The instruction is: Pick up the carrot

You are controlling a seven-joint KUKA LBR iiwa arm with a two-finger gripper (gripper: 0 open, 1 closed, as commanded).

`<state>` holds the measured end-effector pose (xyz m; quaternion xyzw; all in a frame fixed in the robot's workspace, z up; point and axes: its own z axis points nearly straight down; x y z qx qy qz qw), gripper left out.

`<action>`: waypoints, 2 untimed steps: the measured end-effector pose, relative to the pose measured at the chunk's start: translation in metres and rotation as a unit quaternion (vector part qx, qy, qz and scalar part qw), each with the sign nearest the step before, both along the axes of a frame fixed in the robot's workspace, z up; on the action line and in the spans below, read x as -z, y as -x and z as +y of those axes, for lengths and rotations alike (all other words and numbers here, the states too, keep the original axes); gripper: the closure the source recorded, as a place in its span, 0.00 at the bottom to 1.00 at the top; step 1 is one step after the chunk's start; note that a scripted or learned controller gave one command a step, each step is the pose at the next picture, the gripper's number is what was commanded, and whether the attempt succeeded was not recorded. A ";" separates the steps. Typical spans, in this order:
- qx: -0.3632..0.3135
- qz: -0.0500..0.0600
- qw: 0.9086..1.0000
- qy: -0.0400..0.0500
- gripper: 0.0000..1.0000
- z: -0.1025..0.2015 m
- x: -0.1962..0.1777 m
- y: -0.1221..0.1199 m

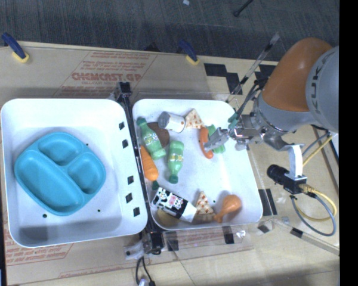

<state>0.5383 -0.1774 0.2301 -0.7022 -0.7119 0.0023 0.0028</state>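
A small orange carrot [204, 142] with a green top [219, 148] lies in the right bin [241, 171], near its right side. My gripper [216, 138] hangs right over the carrot's green end, low in the bin, and its grey body covers part of the leaves. The arm comes in from the right, with its orange band [292, 76] above the wrist. A second, longer orange tapered piece [148, 164] lies against the bin's left wall.
The right bin also holds two green bottles [175, 157], a grey can [173, 123], two pizza slices [194, 119], a milk carton [169, 202] and a drumstick [230, 205]. The left bin holds a blue divided plate [59, 171].
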 end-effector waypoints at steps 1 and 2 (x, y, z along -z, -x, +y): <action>-0.046 0.002 0.999 -0.001 0.00 -0.034 0.063 0.064; 0.121 0.001 0.993 -0.001 0.00 -0.032 0.135 0.031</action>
